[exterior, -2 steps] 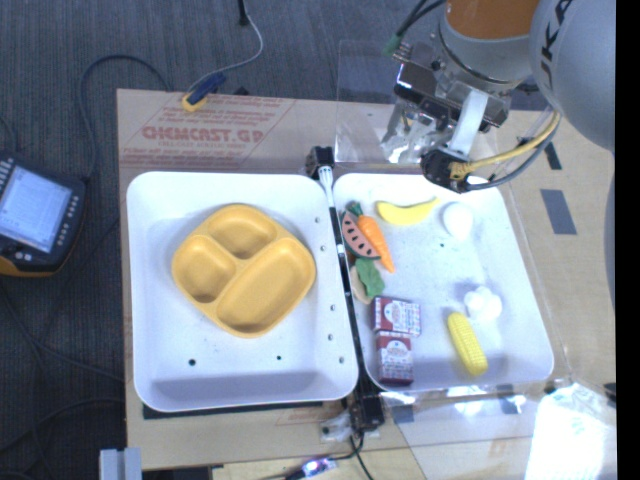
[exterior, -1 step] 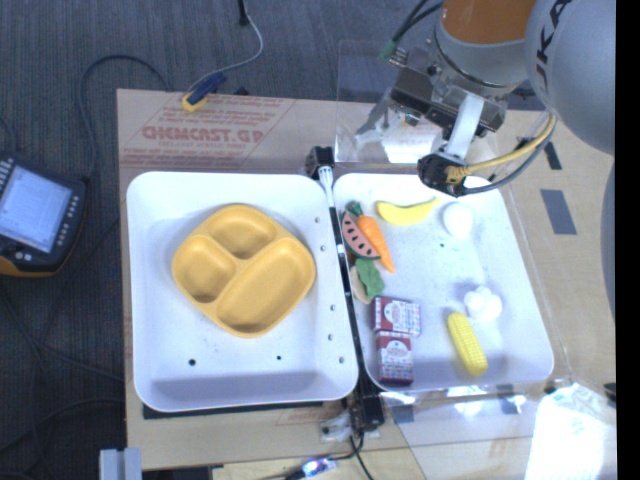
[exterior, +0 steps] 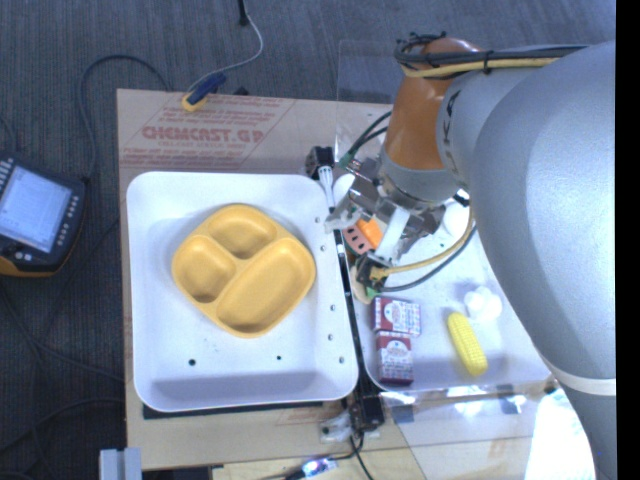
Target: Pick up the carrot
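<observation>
Two bins; end effector [exterior: 372, 236] over carrot [exterior: 367, 232], tight against left rim.

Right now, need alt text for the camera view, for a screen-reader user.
The grey arm's gripper is down in the right bin, with an orange piece, likely the carrot, between its fingers. Nearer the camera lie two red-and-white packets and a corn cob. The left bin holds a yellow divided plate.
</observation>
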You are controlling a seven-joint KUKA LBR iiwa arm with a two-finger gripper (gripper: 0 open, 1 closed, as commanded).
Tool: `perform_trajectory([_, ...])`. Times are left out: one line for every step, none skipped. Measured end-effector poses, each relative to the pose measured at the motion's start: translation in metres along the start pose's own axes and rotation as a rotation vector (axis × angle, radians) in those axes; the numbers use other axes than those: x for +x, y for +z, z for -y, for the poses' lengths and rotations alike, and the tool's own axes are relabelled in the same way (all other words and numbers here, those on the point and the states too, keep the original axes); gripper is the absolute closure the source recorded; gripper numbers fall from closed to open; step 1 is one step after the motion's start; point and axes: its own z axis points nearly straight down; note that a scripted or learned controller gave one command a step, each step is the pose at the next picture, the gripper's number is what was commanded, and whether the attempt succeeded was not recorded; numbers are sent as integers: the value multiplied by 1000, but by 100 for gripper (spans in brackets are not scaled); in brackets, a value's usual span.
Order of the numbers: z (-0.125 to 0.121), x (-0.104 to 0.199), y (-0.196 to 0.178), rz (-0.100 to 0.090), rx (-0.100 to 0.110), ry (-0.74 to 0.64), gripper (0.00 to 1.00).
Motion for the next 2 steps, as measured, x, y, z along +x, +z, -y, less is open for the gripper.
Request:
perform_trajectory([-46, -66, 16, -8, -10, 124, 0])
perform_trajectory([-57, -107, 107, -23, -15, 353, 0])
